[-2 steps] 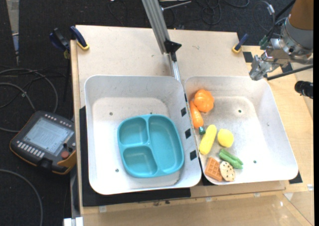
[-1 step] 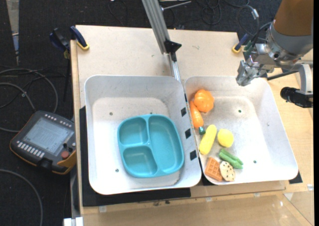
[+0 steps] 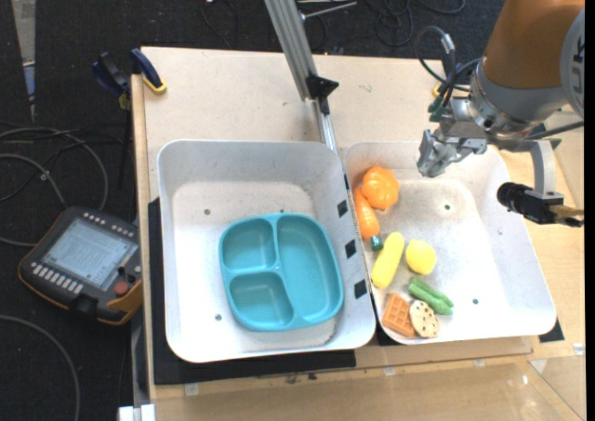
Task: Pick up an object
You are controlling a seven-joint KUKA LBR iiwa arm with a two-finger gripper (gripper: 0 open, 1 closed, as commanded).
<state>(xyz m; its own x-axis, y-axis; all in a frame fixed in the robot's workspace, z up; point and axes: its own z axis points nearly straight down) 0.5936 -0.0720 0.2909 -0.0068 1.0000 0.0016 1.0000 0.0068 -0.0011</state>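
We find the gripper (image 3: pixel 433 164) above the right bin's (image 3: pixel 507 252) far edge, its grip state indeterminable, and judge the nearby orange pumpkin (image 3: pixel 379 187) light, smooth, best grasped across its middle.

A pale desk (image 3: pixel 232 94) stands on a dark floor (image 3: pixel 65 38) strewn with cables (image 3: pixel 37 145). A pendant (image 3: pixel 84 261) lies left; a metal bar (image 3: pixel 288 24) slants overhead.

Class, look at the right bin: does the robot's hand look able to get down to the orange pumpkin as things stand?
Probably yes. The hand hangs over the right bin, just beside the pumpkin, with bare bin floor between them. The pumpkin's top is uncovered; the carrot touching it and the bin wall nearby may crowd the grasp.
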